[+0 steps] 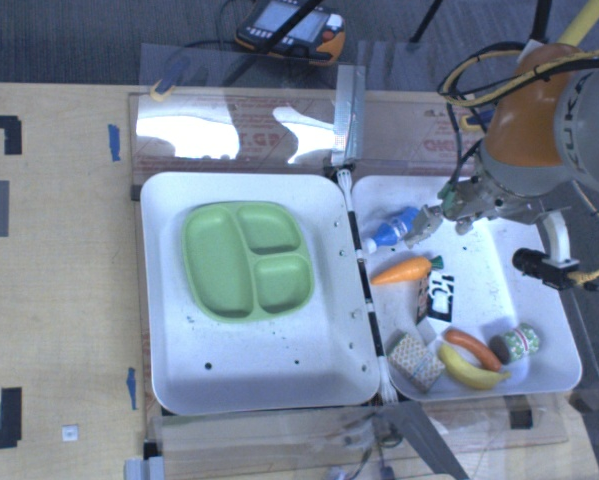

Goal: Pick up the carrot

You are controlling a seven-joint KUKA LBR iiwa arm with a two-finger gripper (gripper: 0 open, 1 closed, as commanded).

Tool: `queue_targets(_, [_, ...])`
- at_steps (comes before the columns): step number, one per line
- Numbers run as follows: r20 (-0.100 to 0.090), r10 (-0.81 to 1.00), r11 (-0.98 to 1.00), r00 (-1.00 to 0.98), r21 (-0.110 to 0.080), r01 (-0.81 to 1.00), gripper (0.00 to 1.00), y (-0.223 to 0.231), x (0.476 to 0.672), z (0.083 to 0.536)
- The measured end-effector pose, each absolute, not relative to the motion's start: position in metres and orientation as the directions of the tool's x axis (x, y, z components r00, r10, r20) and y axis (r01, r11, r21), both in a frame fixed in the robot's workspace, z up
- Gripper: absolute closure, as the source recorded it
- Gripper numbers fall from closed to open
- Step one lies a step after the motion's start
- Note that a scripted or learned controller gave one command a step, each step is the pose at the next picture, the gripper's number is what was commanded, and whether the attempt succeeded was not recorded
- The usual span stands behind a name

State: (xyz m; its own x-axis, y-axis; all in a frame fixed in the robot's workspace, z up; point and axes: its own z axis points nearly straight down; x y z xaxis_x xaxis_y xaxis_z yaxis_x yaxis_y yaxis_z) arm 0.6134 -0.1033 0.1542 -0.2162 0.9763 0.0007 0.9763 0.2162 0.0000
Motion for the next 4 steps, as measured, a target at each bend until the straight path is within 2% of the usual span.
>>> queue_targets(1, [-0.001, 0.979, 0.204, -0.204, 0.003, 0.979, 0.0, -0.084, 0.624, 0.185])
queue_targets(2, [-0.002, 0.953, 0.302, -0.302, 0.003, 0.953, 0.0, -0.074, 0.644, 0.298])
queue_targets(3, [-0.001, 0.861, 0.508, -0.508, 0.002, 0.861, 0.0, -0.084, 0.592, 0.193])
queue_targets(4, [-0.001, 0.687, 0.727, -0.727, 0.003, 0.687, 0.0, -0.103, 0.609, 0.104])
